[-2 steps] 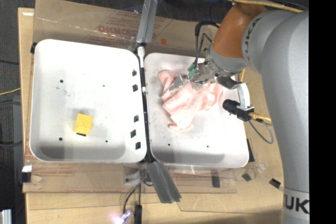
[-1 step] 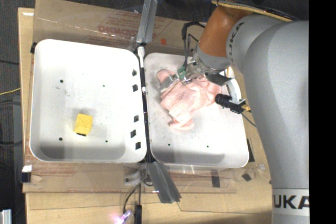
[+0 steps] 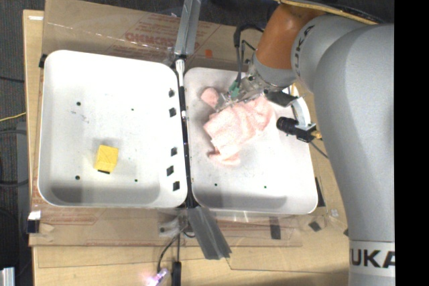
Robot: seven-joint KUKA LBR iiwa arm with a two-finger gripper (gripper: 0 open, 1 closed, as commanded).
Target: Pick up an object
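The claw (image 3: 236, 92) is lowered into the right bin (image 3: 295, 194) at the upper edge of the pink cloth (image 3: 238, 127), presumably positioned for a grasp there. Its state cannot be told; the wrist hides it. The cloth is seen crumpled on the bin floor, not lifted. A yellow block (image 3: 106, 158) is noted in the left bin (image 3: 60, 77), well apart.

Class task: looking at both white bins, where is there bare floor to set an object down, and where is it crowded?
Left bin: bare all round the yellow block, widest toward its far wall. Right bin: bare along the near wall, below the pink cloth. Crowded: its far half, where the cloth, a small pink piece and the gripper meet.
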